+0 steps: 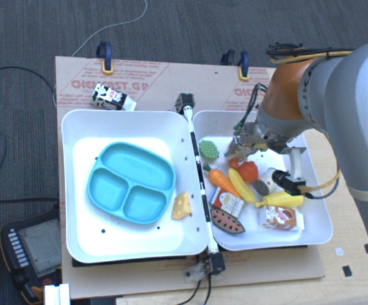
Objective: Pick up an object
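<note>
The right bin [317,230] holds several toy foods: a green round piece [208,149], an orange carrot [220,179], a red tomato [248,170], two yellow bananas [241,184] [283,200], a watermelon slice [227,221] and two small packets [229,202] [279,217]. My gripper [242,147] hangs low over the back of this bin. It is just above and behind the tomato, to the right of the green piece. Nothing can be seen held in it. A yellow cheese wedge [182,206] lies in the left bin [75,234].
A blue divided plate [131,182] fills the middle of the left bin. The raised divider [196,164] between the bins runs just left of the gripper. A small black-and-white box [110,97] and two clamps [104,53] [243,62] sit at the board's back edge.
</note>
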Controlling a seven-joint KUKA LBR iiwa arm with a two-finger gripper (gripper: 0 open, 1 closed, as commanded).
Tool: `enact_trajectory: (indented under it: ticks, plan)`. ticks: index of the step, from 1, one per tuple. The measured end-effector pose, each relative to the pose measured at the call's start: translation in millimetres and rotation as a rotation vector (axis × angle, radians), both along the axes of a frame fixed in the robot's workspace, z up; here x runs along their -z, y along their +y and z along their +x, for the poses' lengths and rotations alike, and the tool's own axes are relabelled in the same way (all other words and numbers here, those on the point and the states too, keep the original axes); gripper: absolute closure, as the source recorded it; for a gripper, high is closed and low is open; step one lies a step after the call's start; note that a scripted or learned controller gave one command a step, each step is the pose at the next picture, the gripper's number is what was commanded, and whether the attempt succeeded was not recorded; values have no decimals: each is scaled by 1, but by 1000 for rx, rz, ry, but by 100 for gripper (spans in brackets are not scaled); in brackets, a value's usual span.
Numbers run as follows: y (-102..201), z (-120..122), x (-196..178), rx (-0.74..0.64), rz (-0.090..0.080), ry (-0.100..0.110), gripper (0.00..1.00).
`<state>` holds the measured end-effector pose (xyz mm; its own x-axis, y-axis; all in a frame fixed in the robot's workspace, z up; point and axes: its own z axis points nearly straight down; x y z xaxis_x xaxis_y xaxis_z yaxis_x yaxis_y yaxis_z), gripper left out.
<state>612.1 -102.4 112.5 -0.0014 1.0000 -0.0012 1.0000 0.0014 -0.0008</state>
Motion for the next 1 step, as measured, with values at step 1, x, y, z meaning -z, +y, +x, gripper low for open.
enact_trajectory:
  ticks: [1]
  plan:
    - [37,-70,-92,0,1,-2,100]
